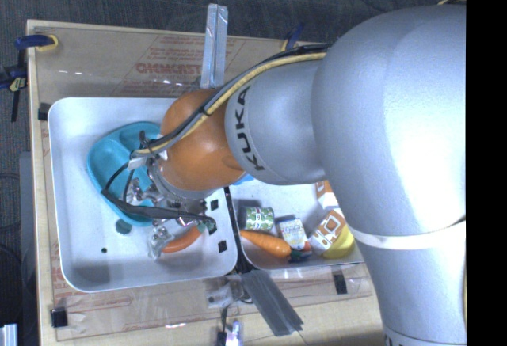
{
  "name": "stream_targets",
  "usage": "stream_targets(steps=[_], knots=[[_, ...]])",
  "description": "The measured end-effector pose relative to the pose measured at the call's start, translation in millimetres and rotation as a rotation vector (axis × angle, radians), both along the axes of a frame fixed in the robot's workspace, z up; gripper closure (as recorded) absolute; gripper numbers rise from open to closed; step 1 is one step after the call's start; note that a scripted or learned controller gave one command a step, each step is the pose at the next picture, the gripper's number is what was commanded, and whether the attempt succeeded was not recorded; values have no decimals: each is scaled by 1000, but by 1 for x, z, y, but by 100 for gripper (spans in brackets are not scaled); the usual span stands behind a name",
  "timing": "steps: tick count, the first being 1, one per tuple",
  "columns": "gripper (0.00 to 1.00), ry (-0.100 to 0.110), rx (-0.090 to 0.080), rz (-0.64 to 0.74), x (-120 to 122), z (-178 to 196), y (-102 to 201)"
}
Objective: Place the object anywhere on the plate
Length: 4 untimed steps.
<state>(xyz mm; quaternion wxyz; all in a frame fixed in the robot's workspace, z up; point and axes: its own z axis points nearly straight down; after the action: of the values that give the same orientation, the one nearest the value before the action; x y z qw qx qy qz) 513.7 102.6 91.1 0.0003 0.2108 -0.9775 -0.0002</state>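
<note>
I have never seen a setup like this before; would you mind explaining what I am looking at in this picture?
One camera looks down at a slant on a bench with two shallow white bins. The big grey arm with the orange band is a KUKA robot reaching in from the right. Its gripper hangs low over the left bin, which holds a blue plate. An orange object lies right at the gripper; I cannot tell whether it is held. The right bin holds a carrot, a green can and small packages.

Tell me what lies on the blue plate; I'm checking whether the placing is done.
The visible part of the blue plate is bare. The arm's orange band covers its right side, so anything there is hidden. An orange object lies on the bin floor near the gripper.
</note>
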Motion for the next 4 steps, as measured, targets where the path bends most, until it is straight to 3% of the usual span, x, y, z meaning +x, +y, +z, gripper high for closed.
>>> stream_targets(steps=[1,2,3,4], knots=[[0,-3,0,-348,52,102,-25],[0,-7,-2,-139,-4,1,27],[0,-2,0,14,13,49,45],[0,-26,8,41,6,10,30]])
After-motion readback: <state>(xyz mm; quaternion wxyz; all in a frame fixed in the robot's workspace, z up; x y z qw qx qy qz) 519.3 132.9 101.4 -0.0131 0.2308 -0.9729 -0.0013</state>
